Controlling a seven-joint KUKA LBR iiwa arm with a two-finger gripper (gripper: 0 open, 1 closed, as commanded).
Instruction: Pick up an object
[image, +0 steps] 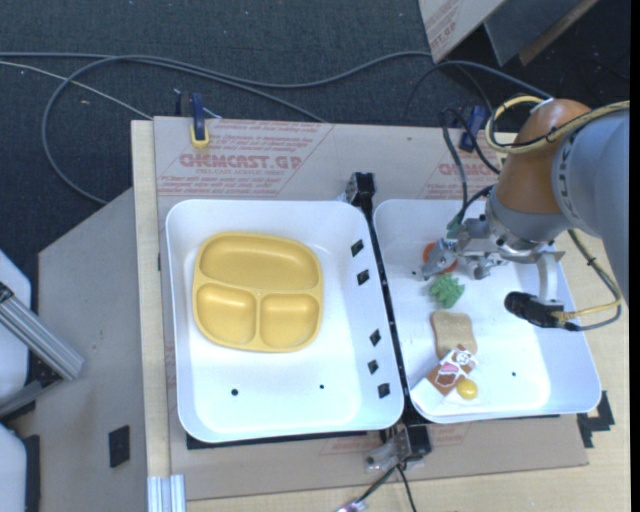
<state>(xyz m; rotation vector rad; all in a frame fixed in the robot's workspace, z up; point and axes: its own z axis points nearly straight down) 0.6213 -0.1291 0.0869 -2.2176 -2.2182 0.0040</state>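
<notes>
Arm reaches in from right, wrist bent down over the right bin (560, 385), gripper (452, 252) low at the bin's upper left. Can't tell gripper state. Green object (447, 291) just below the gripper, compact, no clear axis. Tan bread-like piece (452, 331) further down, long axis roughly vertical in view. Yellow divided tray (258, 291) in left bin (200, 400).
</notes>
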